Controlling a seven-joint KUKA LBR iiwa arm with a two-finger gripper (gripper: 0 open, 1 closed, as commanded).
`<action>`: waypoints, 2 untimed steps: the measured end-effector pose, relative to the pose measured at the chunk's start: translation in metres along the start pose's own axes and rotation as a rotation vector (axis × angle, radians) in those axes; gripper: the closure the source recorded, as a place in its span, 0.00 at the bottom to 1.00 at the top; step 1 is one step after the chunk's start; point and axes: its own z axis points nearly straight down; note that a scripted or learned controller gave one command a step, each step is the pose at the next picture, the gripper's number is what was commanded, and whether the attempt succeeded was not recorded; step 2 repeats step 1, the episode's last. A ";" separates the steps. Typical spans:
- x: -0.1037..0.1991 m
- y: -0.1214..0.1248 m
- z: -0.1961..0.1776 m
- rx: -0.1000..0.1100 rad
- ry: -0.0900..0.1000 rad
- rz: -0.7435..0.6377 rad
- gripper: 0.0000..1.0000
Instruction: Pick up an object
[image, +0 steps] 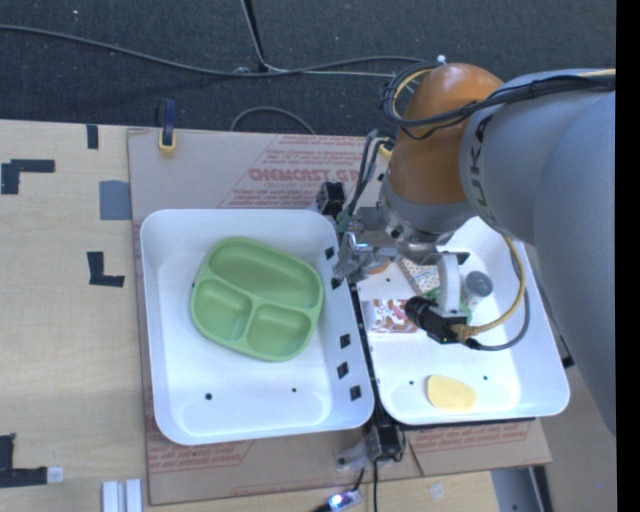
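I see the arm (520, 150) reaching in from the right, with its orange band above the far part of the right bin (545, 385). The gripper (375, 250) is low over the far left corner of this bin, close to the wall between the two bins. The wrist and its cables cover it, so I cannot tell if it is released or clenched, and I see no object in it.

In the right bin, a small printed card (392, 314) with red and pink pattern lies just near of the gripper. A yellow oval object (451, 392) lies at the near side of the same bin, well apart from the gripper. A small grey round object (479, 285) sits to the right, beside the black fitting on the arm.

In the left bin (170, 400), a green divided plate (257, 297) with three compartments lies flat, in the far half. Both bins stand on a cardboard sheet (290, 165) on the counter (60, 330).
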 end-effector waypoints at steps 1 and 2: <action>0.043 0.029 -0.002 -0.001 0.000 0.001 1.00; 0.043 0.029 -0.002 -0.001 0.000 0.001 1.00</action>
